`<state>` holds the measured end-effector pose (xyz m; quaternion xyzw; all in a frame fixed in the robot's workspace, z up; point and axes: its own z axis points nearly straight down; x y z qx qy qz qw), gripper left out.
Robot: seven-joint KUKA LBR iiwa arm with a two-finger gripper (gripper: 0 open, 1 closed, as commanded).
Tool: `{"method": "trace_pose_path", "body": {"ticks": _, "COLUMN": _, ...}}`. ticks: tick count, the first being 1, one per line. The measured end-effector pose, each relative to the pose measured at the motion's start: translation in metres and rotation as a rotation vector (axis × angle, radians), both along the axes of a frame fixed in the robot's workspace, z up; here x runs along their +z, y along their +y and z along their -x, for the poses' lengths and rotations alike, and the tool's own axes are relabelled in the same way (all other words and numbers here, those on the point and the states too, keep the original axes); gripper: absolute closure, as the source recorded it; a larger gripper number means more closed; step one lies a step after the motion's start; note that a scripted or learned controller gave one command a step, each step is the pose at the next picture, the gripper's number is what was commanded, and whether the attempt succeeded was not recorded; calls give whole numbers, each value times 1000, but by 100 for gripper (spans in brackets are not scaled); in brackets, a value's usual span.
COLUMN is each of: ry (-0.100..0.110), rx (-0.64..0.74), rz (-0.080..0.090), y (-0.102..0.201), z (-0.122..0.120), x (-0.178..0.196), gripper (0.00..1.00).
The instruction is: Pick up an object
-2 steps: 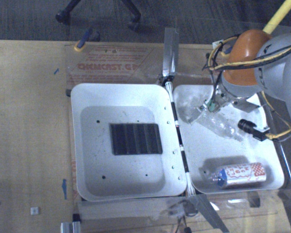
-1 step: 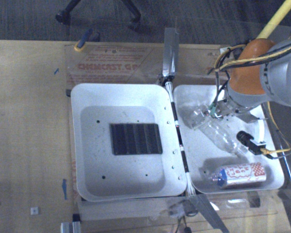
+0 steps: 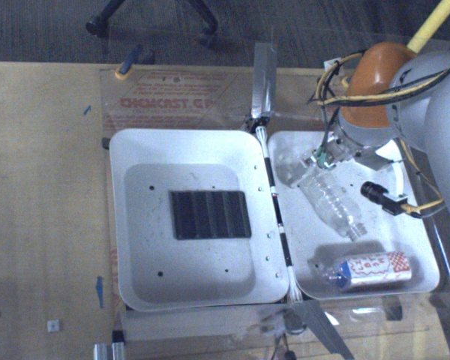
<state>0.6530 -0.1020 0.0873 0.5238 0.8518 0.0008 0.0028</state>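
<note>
Plastic, clear and ribbed, makes up the bottle (image 3: 331,199) lying aslant in the middle of the right bin (image 3: 424,265), cap end toward the near rim. Just beside its upper end sits the gripper (image 3: 320,158), low over the bin's far left part; whether it is parted or closed on anything cannot be told, since the wrist hides it. A crumpled clear wrapper, perhaps a second bottle (image 3: 289,169), lies left of it. Near the front wall rests a tube (image 3: 371,269), white with red print. The left bin (image 3: 127,201) is smooth white and holds a dark, ridged rectangular pad (image 3: 210,214) lying flat at its middle.
</note>
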Motion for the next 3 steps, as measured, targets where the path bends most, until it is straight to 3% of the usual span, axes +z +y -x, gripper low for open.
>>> {"method": "trace_pose_path", "body": {"ticks": 1, "ry": -1, "rx": -39, "rz": 0, "y": -4, "z": -15, "x": 25, "gripper": 0}}
{"method": "trace_pose_path", "body": {"ticks": 2, "ry": 3, "rx": 16, "rz": -1, "y": -28, "z": 39, "x": 25, "gripper": 0}}
{"method": "trace_pose_path", "body": {"ticks": 3, "ry": -5, "rx": 148, "rz": 1, "y": -51, "z": 95, "x": 3, "gripper": 0}}
